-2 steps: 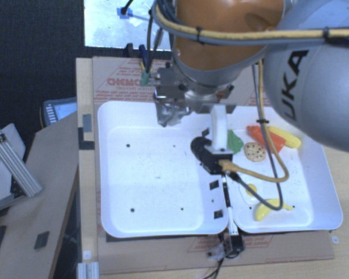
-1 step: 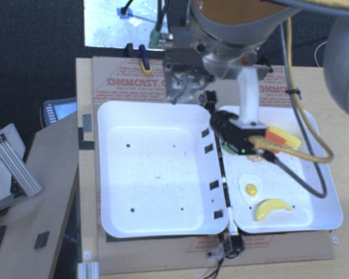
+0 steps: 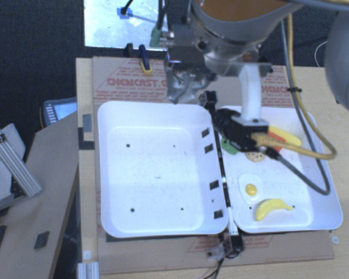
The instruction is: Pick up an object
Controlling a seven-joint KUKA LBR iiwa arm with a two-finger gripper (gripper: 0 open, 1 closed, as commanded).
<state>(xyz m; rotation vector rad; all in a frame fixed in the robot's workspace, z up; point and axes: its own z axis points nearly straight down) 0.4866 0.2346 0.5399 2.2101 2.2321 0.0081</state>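
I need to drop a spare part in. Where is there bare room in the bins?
The left bin floor is all bare. The right bin has a free patch between the banana and its right wall; its left side is crowded, fried egg up to cookie.

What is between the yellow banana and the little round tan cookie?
A white fried egg with a yellow yolk lies between them, in the camera view.

Pale wooden worktop (image 3: 85, 179), brown printed cardboard sheet (image 3: 128, 81) on it, shallow white plastic bin (image 3: 157, 176) at 9 o'clock, twin bin (image 3: 305, 185) at 3 o'clock
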